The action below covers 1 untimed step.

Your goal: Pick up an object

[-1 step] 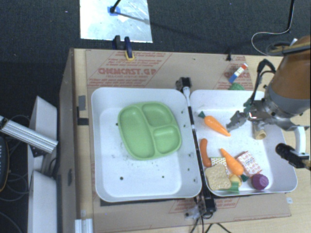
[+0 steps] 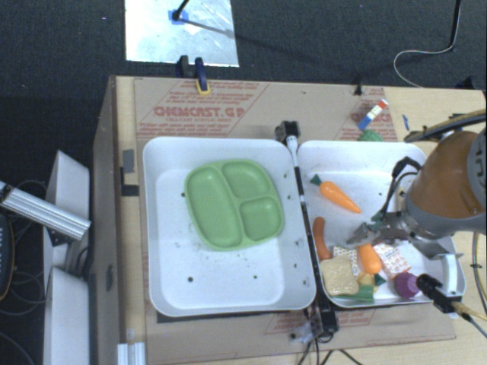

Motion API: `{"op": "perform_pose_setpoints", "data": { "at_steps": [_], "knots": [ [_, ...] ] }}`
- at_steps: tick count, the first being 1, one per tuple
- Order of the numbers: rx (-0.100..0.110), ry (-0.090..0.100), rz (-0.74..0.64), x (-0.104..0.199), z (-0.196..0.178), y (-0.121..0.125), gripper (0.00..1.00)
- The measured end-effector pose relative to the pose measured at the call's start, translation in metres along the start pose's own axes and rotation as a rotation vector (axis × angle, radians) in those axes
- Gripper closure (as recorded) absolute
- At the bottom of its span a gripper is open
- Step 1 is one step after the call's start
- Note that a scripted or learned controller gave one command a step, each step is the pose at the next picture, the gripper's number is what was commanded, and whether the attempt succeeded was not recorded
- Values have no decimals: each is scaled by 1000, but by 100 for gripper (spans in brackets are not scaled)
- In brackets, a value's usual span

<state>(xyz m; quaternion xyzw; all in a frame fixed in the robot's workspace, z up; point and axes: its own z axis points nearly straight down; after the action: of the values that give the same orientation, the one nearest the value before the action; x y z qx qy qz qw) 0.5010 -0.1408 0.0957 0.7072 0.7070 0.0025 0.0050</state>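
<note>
The right bin point(image 2: 351, 153) holds an orange carrot point(image 2: 338, 196) with a green top, a red sausage point(image 2: 320, 238), a tan slice of bread point(image 2: 339, 276), a small orange piece point(image 2: 370, 259), a purple piece point(image 2: 405, 284) and a red-and-white packet point(image 2: 394, 261). My gripper point(image 2: 374, 233) hangs low in this bin, just above the small orange piece and right of the sausage. The grey arm with its orange band point(image 2: 449, 181) covers the bin's right side.
The left bin point(image 2: 163, 226) holds a green divided plate point(image 2: 232, 204). A black divider point(image 2: 300, 196) runs between the bins. A small red, white and blue item point(image 2: 371, 115) lies on the board behind the right bin.
</note>
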Motion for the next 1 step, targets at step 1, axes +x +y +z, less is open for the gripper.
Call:
{"op": "perform_pose_setpoints", "data": {
  "at_steps": [1],
  "knots": [
    [-4,0,-3,1,-10,1,100]
  ]
}}
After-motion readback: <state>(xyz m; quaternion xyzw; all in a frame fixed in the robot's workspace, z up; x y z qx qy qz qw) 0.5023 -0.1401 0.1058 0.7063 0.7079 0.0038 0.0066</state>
